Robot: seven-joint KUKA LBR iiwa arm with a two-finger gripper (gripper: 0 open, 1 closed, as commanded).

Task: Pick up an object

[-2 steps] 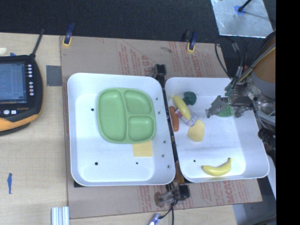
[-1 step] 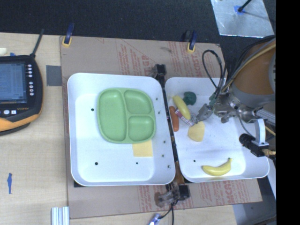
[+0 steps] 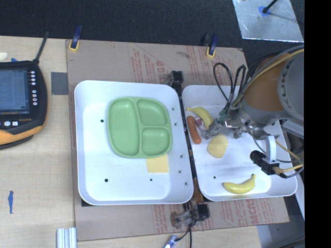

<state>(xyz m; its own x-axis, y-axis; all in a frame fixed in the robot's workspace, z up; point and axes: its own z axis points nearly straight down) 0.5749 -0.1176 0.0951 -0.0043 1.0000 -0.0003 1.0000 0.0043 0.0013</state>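
Note:
The right bin (image 3: 286, 191) holds a small yellow banana (image 3: 201, 115) at its upper left. A reddish hot dog (image 3: 194, 130) lies just left of that banana, along the bin's left wall. A pale yellow rounded lump (image 3: 217, 146) sits near the middle, and a second banana (image 3: 239, 185) lies by the front rim. My gripper (image 3: 216, 130) hangs low over the bin's left part, between the upper banana and the yellow lump and close to the hot dog. The grey and orange arm (image 3: 269, 94) covers the bin's right side. I see nothing clearly held.
The left bin (image 3: 85, 143) holds a green divided plate (image 3: 138, 126) and a flat yellow square (image 3: 157, 164) in front of it. A teach pendant (image 3: 18, 102) lies on the bench at far left. Black cables (image 3: 230, 81) loop above the right bin.

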